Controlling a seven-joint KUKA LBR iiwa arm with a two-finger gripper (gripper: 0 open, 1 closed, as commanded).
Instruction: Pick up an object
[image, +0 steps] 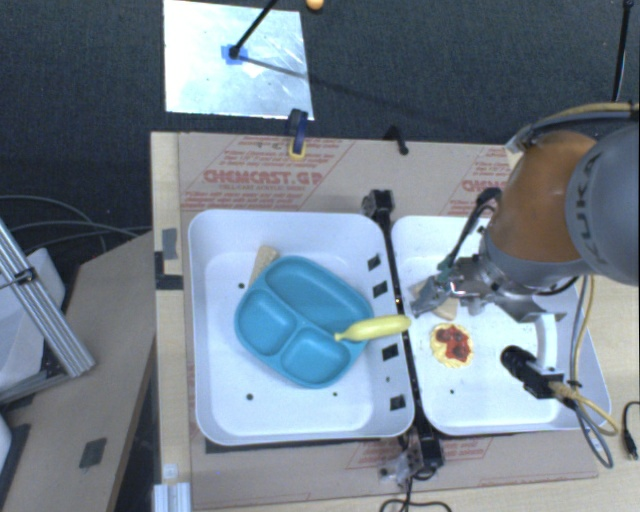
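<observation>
Left bin (215, 300): white and shallow, and there's a blue divided plate (300, 320) lying in the middle of it, three compartments showing, turned at a slant.
Banana (374, 328): yellow, and here it lies on the plate's right rim, its far end poking out toward the divider between the bins.
Tan piece (263, 261): a pale wedge peeking out from under the plate's upper left edge, too little of it showing to name.
Right bin (470, 415): white as well, right beside the left one, and the arm is reaching over its upper half.
Pizza slice (452, 345): a small round toy with a red topping on a yellow base, flat on the right bin's floor, just below the gripper and apart from it.
Gripper (432, 297): low over the right bin near the divider, with a small tan bit right at its tip; whether it's open, closed or gripping anything, I cannot tell from this angle.
Arm (560, 205): grey with the broad orange band, coming in from the right, cables trailing down beside the bin.
Writing: red print on the cardboard sheet (260, 170) under the bins reads "CHEMCAST GP"; the same print near the arm is partly hidden.
Foil sheet (238, 57): shiny square on the dark floor beyond the bench, a blue mark on it.
</observation>
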